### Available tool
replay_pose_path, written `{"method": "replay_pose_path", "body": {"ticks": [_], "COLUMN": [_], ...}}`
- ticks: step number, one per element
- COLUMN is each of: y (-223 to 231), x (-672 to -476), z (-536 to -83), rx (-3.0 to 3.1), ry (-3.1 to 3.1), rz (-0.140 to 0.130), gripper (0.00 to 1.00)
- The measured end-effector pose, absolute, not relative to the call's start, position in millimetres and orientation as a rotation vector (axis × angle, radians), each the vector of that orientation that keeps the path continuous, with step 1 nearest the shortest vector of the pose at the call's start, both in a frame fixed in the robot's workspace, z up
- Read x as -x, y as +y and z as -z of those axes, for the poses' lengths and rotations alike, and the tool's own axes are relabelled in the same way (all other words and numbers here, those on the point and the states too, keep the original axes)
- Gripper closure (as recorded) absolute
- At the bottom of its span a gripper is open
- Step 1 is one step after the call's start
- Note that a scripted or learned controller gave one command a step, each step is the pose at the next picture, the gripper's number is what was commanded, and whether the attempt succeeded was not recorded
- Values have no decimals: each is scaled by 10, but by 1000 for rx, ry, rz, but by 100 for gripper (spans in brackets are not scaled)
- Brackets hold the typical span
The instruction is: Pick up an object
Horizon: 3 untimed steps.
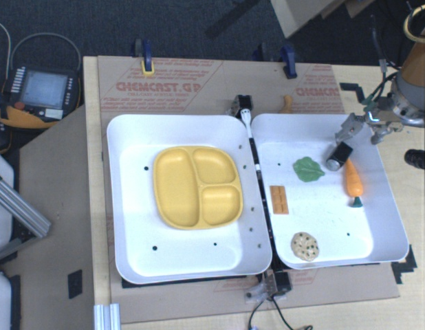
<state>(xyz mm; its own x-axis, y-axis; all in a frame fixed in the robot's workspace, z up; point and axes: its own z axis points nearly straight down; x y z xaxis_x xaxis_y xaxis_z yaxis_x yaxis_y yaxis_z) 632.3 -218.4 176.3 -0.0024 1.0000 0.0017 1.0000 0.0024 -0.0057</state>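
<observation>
Four things, carrot point(353, 179) included, sit in the right bin point(322, 215), none picked up, and you cannot tell if your pincer point(373, 121) is clenched.

Green leaf point(309, 169), orange carrot point(353, 179), brown wafer point(278, 199), possibly a cookie point(304, 245), yellow 3-compartment tray point(197, 186)

We are seeing the arm point(413, 81) being cut off by the picture's right edge, beyond the far right corner of the right bin point(384, 232). We are finding the small red print point(157, 96) along the bench's far edge too small to read. The cookie point(304, 245), near that bin's near edge, is showing specks we cannot name.
</observation>
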Motion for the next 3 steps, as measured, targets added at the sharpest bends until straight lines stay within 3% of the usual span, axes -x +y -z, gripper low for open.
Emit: {"method": "replay_pose_path", "body": {"ticks": [2,3], "y": [-2139,-2156], "x": [-6423,-6429], "z": [-832,-961], "rx": [2213,2217], "ry": [-2220,-2226], "rz": [4,1], "gripper": [0,100]}}
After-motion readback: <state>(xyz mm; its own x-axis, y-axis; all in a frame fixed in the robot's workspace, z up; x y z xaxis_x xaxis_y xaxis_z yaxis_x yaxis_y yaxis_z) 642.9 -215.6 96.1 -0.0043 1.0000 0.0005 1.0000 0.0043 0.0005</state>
